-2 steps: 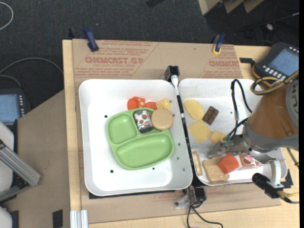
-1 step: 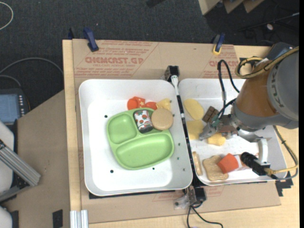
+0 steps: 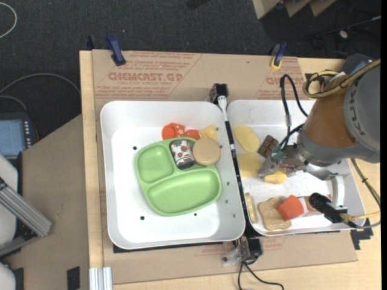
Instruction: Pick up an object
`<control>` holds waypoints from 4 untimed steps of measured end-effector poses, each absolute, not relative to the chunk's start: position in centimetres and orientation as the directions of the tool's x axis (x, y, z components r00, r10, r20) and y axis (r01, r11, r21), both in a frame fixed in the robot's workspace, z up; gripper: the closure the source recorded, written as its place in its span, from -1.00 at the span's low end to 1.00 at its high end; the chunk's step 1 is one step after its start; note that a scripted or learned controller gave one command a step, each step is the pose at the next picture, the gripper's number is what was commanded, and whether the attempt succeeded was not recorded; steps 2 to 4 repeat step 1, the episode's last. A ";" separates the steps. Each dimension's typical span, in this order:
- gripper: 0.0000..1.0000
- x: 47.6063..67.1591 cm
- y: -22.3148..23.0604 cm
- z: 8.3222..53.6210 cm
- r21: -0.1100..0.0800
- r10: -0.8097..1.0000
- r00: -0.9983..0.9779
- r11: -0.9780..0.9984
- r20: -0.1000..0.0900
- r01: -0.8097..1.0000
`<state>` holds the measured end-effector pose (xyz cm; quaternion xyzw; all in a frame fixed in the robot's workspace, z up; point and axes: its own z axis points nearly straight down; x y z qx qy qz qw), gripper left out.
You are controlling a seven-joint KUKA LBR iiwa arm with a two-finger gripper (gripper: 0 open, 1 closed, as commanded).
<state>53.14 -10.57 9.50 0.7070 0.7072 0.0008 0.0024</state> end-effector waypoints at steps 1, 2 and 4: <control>1.00 59.3 -4.7 19.1 0.014 1.000 -0.008 0.008 0.000 1.000; 1.00 59.3 -4.7 19.1 0.014 1.000 -0.008 0.008 0.000 1.000; 1.00 59.3 -4.7 19.1 0.014 1.000 -0.008 0.008 0.000 1.000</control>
